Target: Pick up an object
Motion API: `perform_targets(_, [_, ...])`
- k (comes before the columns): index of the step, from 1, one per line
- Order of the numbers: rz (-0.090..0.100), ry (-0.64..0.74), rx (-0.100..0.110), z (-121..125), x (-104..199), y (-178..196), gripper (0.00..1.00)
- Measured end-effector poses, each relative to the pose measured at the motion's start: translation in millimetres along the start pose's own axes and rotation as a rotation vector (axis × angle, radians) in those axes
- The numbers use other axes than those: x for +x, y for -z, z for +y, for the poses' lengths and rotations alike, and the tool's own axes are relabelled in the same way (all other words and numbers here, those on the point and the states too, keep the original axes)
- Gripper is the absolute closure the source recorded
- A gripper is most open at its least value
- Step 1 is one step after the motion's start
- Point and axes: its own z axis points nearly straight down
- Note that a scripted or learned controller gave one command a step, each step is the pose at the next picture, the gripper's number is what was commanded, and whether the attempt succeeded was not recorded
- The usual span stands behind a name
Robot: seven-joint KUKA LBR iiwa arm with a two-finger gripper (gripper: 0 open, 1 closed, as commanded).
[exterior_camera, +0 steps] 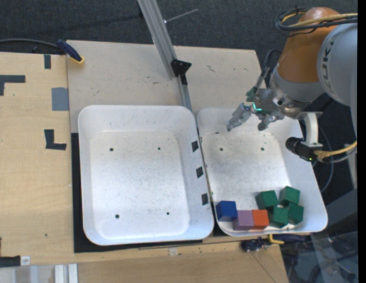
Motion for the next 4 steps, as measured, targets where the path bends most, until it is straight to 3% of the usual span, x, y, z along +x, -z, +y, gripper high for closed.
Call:
perform_targets(2, [0.000,-0.001,0.007,-3.2,1.0,-108.7,0.00])
perform_targets(3, [0.000,-0.001,0.004,-4.4,1.6,-135.6,0.00])
perform_targets(4, [0.001,0.001,0.002,-3.7,2.8,-124.0,1.00])
